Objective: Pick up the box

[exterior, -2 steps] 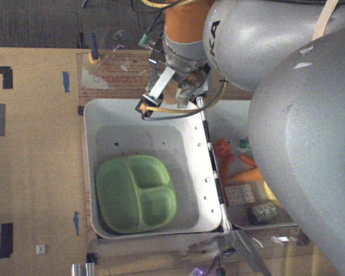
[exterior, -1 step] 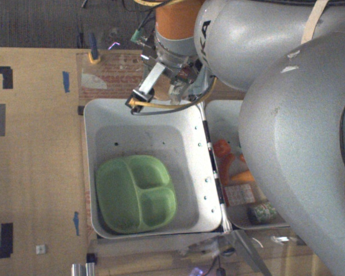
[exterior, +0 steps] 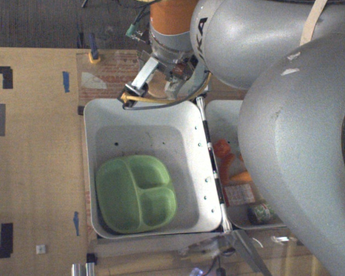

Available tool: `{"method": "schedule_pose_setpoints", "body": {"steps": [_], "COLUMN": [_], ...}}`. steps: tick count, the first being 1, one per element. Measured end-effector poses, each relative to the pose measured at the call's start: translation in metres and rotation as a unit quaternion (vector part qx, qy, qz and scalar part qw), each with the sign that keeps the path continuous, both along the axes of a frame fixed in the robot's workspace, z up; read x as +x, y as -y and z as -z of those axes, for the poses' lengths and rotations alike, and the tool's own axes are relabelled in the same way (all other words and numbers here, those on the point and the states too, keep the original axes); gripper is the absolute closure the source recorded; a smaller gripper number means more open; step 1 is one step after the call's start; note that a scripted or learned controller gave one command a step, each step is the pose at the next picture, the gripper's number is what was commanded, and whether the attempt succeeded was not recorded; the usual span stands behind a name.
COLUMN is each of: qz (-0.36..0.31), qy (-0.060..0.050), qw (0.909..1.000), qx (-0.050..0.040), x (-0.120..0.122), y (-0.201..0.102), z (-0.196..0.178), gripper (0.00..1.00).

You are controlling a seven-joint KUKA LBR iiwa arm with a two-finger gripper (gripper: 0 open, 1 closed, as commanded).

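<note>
A small pale box [exterior: 240, 194] with printed text lies in the right bin [exterior: 218, 115], near its front, partly hidden under the arm's grey body. My gripper [exterior: 173, 78] hangs below the orange wrist band over the far rim of the left bin [exterior: 92, 154], well away from the box. Nothing is seen held in it.
A green divided plate [exterior: 136, 194] lies in the front of the left bin. In the right bin an orange-red item [exterior: 223, 152] and an orange piece [exterior: 240, 177] lie beyond the box, and a small greenish can [exterior: 260, 213] lies in front of it. The arm covers most of the right bin.
</note>
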State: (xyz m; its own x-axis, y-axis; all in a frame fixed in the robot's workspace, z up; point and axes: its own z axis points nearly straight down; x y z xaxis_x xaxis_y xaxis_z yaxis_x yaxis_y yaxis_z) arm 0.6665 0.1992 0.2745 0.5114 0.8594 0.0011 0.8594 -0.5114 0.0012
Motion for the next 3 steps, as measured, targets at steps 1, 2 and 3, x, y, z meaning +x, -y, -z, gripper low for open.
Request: {"method": "schedule_pose_setpoints", "body": {"steps": [1,2,3], "qz": [0.020,0.033,0.031], "qy": [-0.003,-0.001,0.000], "qw": [0.9998,0.9995,0.9995], "qx": [-0.0007,0.0001,0.0000], "x": [-0.001,-0.001,0.000], "y": [0.020,-0.020,-0.021], "z": [0.036,0.041,0.030], "gripper": [1.00,1.00,1.00]}}
